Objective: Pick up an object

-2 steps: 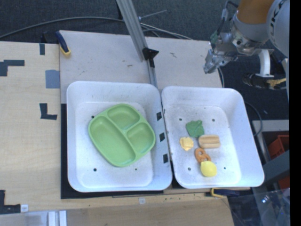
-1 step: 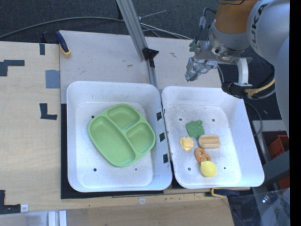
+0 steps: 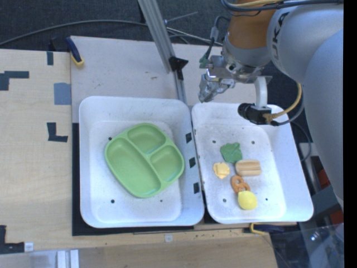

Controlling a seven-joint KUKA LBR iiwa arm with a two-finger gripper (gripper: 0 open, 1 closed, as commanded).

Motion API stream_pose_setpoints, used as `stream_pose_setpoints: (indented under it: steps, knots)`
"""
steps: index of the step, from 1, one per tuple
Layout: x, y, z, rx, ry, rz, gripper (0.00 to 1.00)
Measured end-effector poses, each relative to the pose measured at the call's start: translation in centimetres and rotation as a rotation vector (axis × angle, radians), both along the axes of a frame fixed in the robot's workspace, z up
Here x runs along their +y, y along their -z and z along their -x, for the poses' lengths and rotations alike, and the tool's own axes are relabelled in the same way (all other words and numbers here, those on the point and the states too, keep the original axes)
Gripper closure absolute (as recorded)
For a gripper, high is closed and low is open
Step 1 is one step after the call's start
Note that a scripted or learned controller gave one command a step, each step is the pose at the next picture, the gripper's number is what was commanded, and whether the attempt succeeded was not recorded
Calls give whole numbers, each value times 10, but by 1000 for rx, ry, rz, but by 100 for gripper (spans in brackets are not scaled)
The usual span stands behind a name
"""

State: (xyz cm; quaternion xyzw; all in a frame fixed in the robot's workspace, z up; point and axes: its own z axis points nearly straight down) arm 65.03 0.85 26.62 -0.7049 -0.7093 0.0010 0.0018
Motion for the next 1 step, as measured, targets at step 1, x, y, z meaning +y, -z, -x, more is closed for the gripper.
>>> stream_pose_setpoints:
  steps: [1]
  knots:
    - [49, 0, 12, -1, 0, 0, 100]
